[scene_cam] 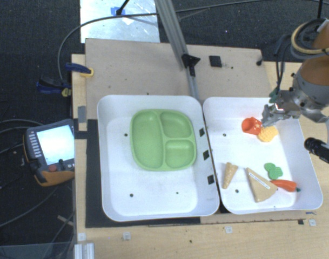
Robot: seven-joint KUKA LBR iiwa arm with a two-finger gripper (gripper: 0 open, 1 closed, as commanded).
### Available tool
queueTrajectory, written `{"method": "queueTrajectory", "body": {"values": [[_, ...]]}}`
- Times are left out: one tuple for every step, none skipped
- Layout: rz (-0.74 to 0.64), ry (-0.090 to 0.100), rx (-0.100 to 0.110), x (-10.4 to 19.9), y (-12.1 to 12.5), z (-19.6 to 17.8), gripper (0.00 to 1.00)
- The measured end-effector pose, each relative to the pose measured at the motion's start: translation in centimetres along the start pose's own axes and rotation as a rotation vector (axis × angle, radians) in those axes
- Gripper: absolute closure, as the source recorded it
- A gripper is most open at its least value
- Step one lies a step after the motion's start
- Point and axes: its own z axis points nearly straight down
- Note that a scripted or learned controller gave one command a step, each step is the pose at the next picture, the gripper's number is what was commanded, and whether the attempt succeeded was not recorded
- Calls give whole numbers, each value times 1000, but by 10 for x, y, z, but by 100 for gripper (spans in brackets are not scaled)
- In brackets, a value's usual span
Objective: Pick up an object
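Observation:
My gripper [270,115] hangs over the far part of the right bin [229,198], just above a small orange-red cup [252,125] and a yellow-orange lumpy piece [267,134]. Its tip is right beside both. Nearer the front of that bin lie a tan cone [229,174], a tan wedge [259,185], a green piece [273,170] and an orange carrot [284,185].
The left bin [115,198] holds a green divided plate [163,139]. A grey pole [172,23] slants across the bench behind the bins. A handheld pendant [51,151] with a lit screen lies on the floor at the left.

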Motion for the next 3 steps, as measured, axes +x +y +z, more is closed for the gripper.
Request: {"method": "queueTrajectory", "body": {"values": [[-2, 1, 1, 60, 11, 2, 100], [-2, 1, 3, 104, 10, 14, 100], [0, 1, 2, 161, 8, 13, 100]]}}
